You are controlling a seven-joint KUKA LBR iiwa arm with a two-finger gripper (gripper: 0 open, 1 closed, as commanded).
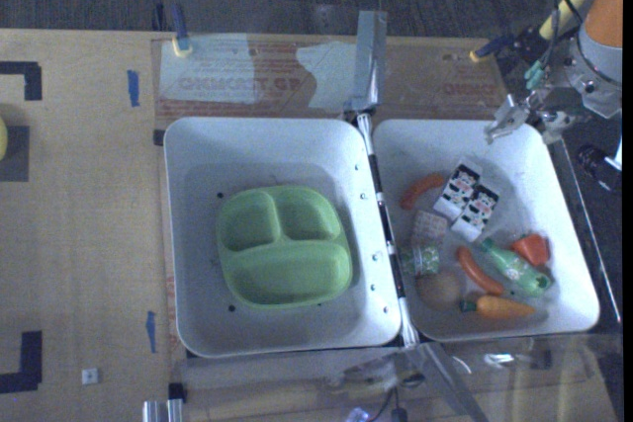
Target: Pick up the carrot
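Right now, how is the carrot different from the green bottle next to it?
The carrot is orange with a small green top at one end; the green bottle is green all over. The carrot lies nearly level along the near edge of the right bin, while the bottle lies slanted, just above it. Both lie flat in that bin, and both are long and thin.

- We make out faint, washed-out lettering on the pale sheet (229, 79) taped to the surface just behind the left bin (188, 242), but we cannot read its letters.
- The two small cartons (467, 201) in the right bin (574, 311), just beyond that pale sheet's bin, carry black-and-white cow-pattern printing; we find no legible words on them.
- We can read no text elsewhere.
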